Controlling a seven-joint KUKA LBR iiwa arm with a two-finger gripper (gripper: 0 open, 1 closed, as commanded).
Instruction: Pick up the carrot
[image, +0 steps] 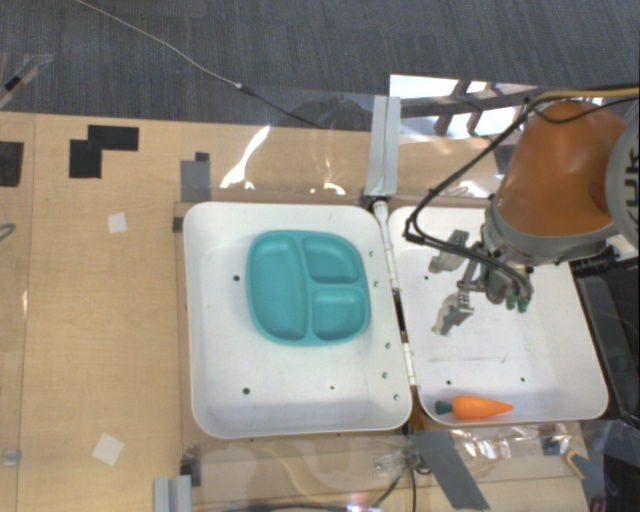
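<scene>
The carrot (481, 407) lies flat in the right bin (590, 395), down by the near edge and close to the near left corner. It is orange with a small green end that points left. Nothing else touches it.

The gripper (470, 290) hangs over the middle of the same bin, under the arm (555, 170) with its big orange band. It is well apart from the carrot, farther back in the bin. There is nothing in the gripper. From this high view it is hard to make out the gripper parts, so one cannot tell how wide it is set.

The left bin (215, 400) holds a teal plate (305, 287) with three parts. The plate has no part in this job.

The step in hand looks like the reach: the arm is over the right bin but not yet over the carrot. The next move likely calls for the gripper to go toward the near edge, stop right above the carrot, turn so it can close across the thin side, and then go down. The bin wall is just beside the carrot, so there is little room there and a bump could happen
</scene>
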